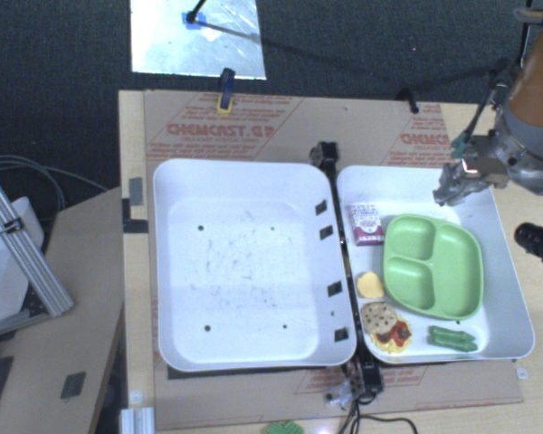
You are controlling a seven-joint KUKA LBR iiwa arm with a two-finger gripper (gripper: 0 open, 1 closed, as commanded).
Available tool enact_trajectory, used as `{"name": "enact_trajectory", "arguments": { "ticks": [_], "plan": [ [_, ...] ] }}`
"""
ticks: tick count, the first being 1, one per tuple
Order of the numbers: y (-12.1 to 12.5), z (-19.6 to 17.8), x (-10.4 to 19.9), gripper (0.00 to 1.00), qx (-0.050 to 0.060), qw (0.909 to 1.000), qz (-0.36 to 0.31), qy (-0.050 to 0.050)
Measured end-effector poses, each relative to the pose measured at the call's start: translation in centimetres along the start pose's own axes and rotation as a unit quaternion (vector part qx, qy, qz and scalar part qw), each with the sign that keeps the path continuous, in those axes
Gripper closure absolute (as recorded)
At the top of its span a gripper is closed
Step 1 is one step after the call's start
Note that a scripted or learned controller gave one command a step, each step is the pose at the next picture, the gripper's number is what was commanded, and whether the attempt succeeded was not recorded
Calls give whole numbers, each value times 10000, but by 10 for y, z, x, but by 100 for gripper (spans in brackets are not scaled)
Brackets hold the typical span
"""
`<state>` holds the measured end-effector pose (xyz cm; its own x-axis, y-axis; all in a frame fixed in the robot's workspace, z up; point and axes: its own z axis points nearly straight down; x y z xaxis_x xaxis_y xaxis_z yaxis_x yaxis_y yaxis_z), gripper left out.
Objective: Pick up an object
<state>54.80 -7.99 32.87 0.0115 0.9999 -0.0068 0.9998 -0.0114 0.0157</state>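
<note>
I see the gripper (454, 191) above the right bin's (516, 328) far corner; whether its fingers are clenched, I cannot tell. I'd target the pink carton (366, 223), centring over it before descending.

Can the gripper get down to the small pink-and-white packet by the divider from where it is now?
Probably yes. The gripper hovers over the right bin's far corner, and the packet lies uncovered beside the green tray, with nothing between them.

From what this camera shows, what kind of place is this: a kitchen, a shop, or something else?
Probably a robotics lab bench, not a kitchen. The robot arm reaches over two white bins set on a board, the food in the right bin looks like toys beside a green divided plate, and loose cables cross the dark floor.
</note>
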Motion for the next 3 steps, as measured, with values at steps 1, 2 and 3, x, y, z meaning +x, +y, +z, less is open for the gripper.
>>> {"name": "enact_trajectory", "arguments": {
  "ticks": [1,2,3],
  "plan": [
    [9,112,100,100,95,9999,-108,47],
    [11,97,95,100,61,9999,-76,37],
    [11,86,95,100,52,9999,-84,39]
  ]
}}
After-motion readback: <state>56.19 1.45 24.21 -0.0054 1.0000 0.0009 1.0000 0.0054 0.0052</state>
